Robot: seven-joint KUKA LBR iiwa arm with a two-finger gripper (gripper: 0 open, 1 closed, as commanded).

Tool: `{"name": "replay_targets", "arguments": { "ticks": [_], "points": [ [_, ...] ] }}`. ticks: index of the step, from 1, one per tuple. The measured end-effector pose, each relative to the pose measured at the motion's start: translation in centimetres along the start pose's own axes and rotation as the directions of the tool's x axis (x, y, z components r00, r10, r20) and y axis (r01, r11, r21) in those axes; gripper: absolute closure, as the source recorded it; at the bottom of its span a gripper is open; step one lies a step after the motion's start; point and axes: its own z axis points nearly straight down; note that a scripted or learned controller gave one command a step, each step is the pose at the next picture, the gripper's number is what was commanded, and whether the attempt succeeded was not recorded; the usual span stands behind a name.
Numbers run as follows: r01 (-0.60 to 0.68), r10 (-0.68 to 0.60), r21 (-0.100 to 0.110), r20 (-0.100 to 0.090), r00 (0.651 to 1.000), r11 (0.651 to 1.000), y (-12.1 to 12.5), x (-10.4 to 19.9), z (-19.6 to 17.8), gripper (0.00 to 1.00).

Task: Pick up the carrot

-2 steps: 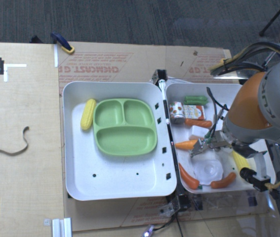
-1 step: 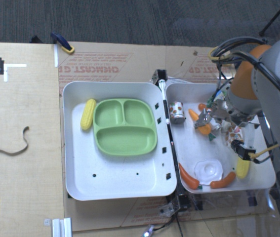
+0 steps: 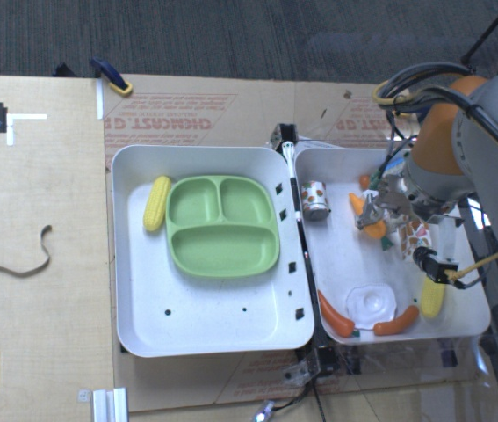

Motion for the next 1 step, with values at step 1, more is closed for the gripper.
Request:
{"name": "replay_targets", "arguments": {
  "ticks": [1],
  "points": [
    [-0.149, 0.149, -0.001, -0.003, 0.989, 0.989, -1.65, 6.18, -9.13, 1.0]
  ]
}}
